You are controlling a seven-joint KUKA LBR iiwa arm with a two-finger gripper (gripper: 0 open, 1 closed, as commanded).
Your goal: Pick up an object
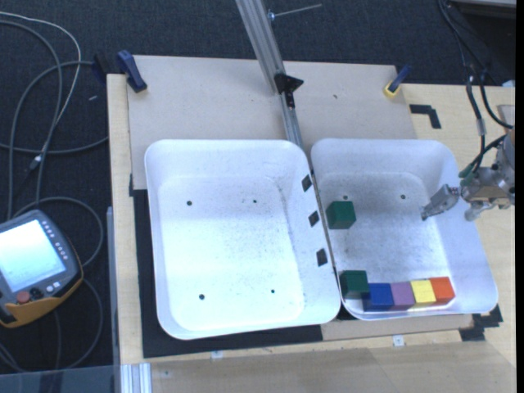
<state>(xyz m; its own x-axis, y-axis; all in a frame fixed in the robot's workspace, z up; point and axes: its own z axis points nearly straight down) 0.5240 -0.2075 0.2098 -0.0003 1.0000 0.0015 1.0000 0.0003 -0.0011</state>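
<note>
- End effector (455,205) hovers at the right bin's (468,244) edge, fingers spread, carrying nothing.
- Best target: the lone green cube (341,214); centre above it, then descend straight.

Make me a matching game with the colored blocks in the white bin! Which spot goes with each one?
Things:
1. lone green block
2. orange block
3. blue block
4. claw

Places:
A. right end of the front row
B. over the bin's right rim
C. alone mid-bin, near the divider
D. in the row, beside the other green block

Pairs: 1-C, 2-A, 3-D, 4-B
</note>
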